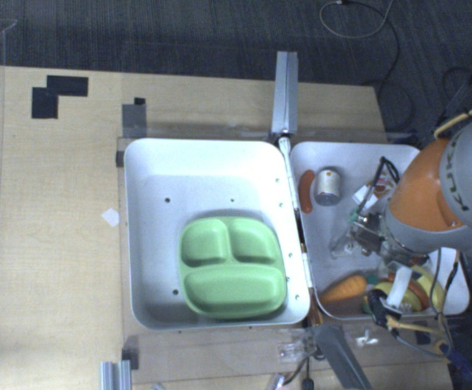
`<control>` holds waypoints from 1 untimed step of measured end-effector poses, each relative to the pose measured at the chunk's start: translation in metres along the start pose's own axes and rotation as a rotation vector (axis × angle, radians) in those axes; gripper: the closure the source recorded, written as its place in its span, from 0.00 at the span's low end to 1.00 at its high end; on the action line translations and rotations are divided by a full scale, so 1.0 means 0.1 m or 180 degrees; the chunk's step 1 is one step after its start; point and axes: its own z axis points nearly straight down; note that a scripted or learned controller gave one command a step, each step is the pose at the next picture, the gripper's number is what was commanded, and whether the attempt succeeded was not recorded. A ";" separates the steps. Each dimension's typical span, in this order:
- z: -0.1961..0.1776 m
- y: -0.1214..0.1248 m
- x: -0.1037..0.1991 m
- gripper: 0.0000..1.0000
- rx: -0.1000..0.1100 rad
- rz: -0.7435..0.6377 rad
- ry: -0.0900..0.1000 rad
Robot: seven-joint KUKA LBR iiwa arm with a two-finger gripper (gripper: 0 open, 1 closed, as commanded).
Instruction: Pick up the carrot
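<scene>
The carrot (345, 288) is seen lying in the right bin (345, 157), close to its near wall and towards the near left corner, with its long axis running roughly across the view and its thicker end pointing towards the arm. The gripper (364, 232) is seen above the middle of the same bin, just beyond the carrot, hung about with cables; whether it is open or closed cannot be told, and nothing is visibly held in it. A small metal can (327, 186) stands further back in this bin, and a slim red piece (305, 192) lies beside it along the left wall. Other coloured items at the bin's near right corner are partly hidden by the arm and cannot be named. A green tray (232, 266) with compartments rests in the left bin (150, 226). The carrot is judged to be a light toy, stiff and smooth, so some slipping along its taper is to be expected. Hold is best taken across the thick middle, with the closing direction set square to its length; the nearby wall and the neighbouring clutter leave little room, so a misaligned descent could push it against the wall
</scene>
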 end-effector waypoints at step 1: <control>0.07 -0.02 0.02 0.00 -0.0055 -0.0278 0.0006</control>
